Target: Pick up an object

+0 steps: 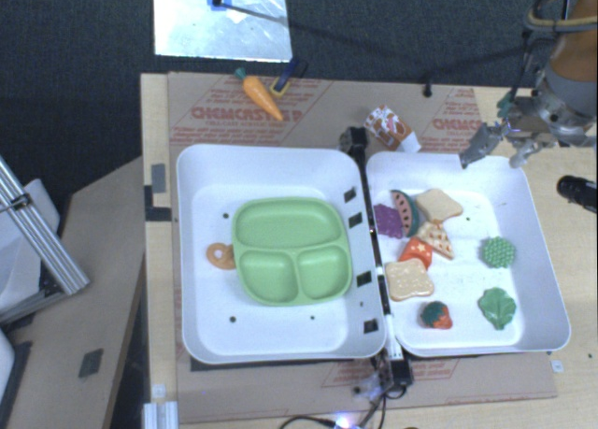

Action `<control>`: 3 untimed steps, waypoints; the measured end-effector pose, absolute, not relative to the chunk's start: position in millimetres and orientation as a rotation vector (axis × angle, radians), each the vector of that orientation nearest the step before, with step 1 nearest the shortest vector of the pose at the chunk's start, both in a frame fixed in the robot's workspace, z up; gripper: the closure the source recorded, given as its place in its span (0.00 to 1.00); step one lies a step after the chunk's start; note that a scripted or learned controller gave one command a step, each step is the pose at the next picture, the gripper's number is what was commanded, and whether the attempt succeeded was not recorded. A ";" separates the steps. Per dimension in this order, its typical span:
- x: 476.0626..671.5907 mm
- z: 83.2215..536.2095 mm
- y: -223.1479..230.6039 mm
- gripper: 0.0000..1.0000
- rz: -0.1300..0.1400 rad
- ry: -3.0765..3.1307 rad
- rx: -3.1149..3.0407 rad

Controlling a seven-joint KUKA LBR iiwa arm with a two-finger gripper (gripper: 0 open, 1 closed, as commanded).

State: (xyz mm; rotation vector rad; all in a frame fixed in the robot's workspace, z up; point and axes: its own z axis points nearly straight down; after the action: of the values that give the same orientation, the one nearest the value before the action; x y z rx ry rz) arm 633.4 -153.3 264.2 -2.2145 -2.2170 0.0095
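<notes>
The end effector (495, 145) hangs over the back edge of the right bin (542, 231), and its two fingers are spread apart with nothing between them. In that bin lie toy foods: a purple piece (387, 220), a watermelon slice (403, 212), bread (407, 279), a pizza slice (436, 238), a strawberry (434, 316) and two green things (498, 251). The left bin (201, 231) holds a green plate (288, 250) with a small pretzel (220, 256) just beside it, and a toy carrot (262, 97) lies on the table (308, 109) behind the bins.

1 fixed camera is looking down at a slant from above the bench (308, 100), taking in both white bins (201, 231).
</notes>
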 end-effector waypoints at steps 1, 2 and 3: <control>635.2 272.1 -152.9 0.00 -0.001 -2.226 -2.219; 635.0 210.5 -147.6 0.00 0.002 -2.223 -2.217; 632.0 153.1 -139.0 0.00 0.001 -2.225 -2.216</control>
State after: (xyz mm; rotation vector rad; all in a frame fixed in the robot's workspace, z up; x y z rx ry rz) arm 632.0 -139.0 153.1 -2.2158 -2.2248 0.0012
